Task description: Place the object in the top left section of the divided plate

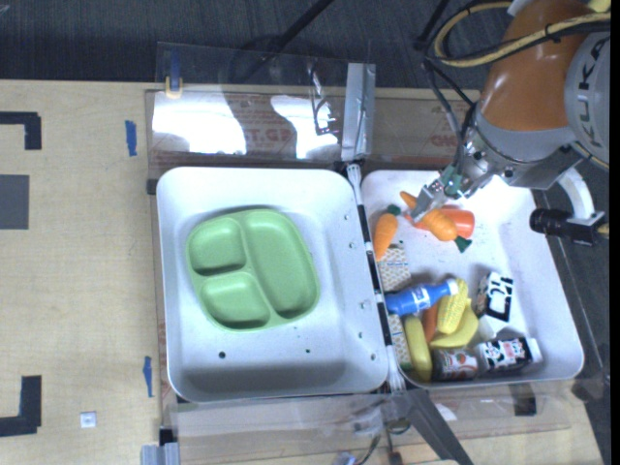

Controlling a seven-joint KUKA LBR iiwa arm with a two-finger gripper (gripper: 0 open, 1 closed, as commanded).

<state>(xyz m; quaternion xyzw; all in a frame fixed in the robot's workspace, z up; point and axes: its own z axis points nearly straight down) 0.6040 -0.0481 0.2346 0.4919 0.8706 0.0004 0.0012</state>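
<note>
Green and three-sectioned, the plastic divided plate sits in the left white bin on the counter. Over in the right white bin, the gripper hangs just above an orange toy carrot, among a blue bottle and a yellow banana. I cannot tell how its fingers stand.

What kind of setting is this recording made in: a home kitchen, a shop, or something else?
Most likely a robotics lab bench set up for pick-and-place trials. A grey and orange arm reaches over two white bins, one holding a green divided plate, the other a pile of toy food. Blue tape marks sit on the bench.
</note>
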